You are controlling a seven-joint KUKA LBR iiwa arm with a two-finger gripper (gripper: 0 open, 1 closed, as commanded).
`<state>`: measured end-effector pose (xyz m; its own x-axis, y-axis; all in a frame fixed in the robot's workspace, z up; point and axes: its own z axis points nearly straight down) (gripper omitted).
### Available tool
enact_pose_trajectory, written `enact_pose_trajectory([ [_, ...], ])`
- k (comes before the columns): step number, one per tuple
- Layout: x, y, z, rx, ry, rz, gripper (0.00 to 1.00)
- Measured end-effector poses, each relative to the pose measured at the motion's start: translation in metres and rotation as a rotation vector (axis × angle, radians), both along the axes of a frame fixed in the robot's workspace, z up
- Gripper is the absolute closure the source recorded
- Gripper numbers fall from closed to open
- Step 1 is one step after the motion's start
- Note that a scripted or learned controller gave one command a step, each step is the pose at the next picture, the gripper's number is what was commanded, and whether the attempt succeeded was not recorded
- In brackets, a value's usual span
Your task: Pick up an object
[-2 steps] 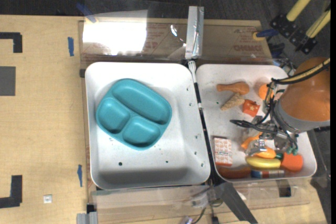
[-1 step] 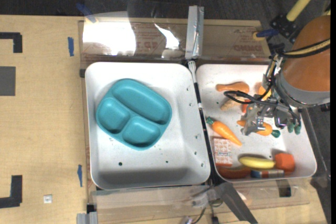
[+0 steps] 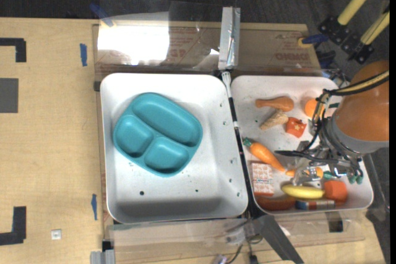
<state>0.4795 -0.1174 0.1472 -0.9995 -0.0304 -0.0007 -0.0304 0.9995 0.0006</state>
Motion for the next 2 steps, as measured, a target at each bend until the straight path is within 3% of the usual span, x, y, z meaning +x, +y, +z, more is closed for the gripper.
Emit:
enact_pose_trajectory([
  [1,0.001,0.0,0.001,-0.001,-0.003,0.002,0.0],
  [2,0.014,0.008,-0.044,-0.007,-0.017,0.178,0.0],
])
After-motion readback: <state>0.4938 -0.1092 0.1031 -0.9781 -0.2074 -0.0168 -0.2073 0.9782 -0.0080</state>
